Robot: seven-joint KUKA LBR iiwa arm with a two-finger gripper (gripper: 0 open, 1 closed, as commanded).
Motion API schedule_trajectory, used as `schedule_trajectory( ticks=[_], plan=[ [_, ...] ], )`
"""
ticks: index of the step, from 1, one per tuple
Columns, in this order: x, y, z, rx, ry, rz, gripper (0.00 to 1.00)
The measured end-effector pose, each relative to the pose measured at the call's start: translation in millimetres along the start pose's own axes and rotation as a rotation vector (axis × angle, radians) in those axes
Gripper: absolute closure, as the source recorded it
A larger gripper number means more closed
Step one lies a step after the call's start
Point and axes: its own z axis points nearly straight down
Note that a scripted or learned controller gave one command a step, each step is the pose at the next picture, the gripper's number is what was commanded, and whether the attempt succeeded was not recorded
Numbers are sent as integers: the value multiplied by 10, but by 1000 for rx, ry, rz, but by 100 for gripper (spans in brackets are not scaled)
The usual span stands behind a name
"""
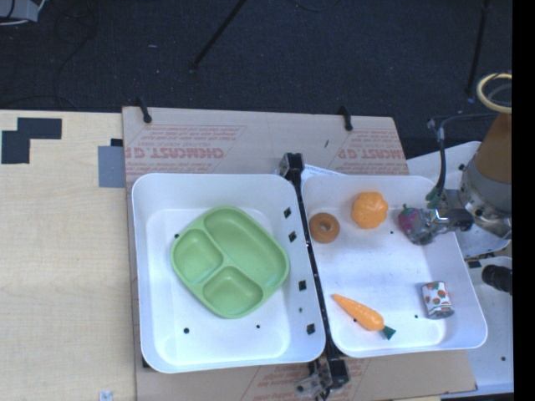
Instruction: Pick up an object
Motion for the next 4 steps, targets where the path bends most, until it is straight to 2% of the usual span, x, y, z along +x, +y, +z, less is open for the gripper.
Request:
schedule_trajectory(
  ticks=[1,2,3,4],
  plan=[
    [13,-14,-630,-1,0,-1,100],
    [517,9,-641,6,3,-4,100],
    [949,23,-466,8,3,-3,100],
    [1569,24,-337,8,3,-4,100]
  ],
)
